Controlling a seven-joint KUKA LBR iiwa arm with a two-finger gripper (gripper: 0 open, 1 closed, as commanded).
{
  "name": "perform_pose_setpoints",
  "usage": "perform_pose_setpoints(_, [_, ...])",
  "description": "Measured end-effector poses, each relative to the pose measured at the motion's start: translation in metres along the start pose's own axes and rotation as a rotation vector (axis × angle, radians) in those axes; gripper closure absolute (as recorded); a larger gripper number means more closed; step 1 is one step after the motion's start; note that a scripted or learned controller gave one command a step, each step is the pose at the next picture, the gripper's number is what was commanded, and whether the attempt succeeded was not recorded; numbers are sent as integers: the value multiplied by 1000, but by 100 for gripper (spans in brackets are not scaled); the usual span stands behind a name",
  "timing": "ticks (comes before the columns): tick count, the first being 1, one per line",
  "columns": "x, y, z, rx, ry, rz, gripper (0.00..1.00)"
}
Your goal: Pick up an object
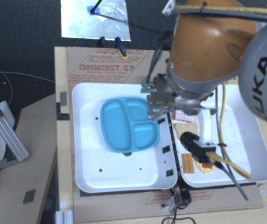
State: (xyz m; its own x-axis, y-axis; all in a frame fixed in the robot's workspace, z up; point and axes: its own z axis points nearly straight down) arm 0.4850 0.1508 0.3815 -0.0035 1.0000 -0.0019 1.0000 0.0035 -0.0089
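Gripper (156, 107) low at the right rim of the blue divided plate (124, 125) in the left bin (89, 171).
Whether it is open or closed, or has hold of anything, cannot be told from this slant, as the wrist covers it. The plate lies flat near the middle of its bin, its right edge close to the wall beside the right bin (259, 153). In that bin, near the same wall, lie a tan packet (186, 129), a small orange block (187, 163) and a long tan stick (234, 168).
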Motion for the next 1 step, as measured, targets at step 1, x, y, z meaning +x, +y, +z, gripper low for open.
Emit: perform_pose_setpoints(1, [-36,1,-114,-25,6,5,100])
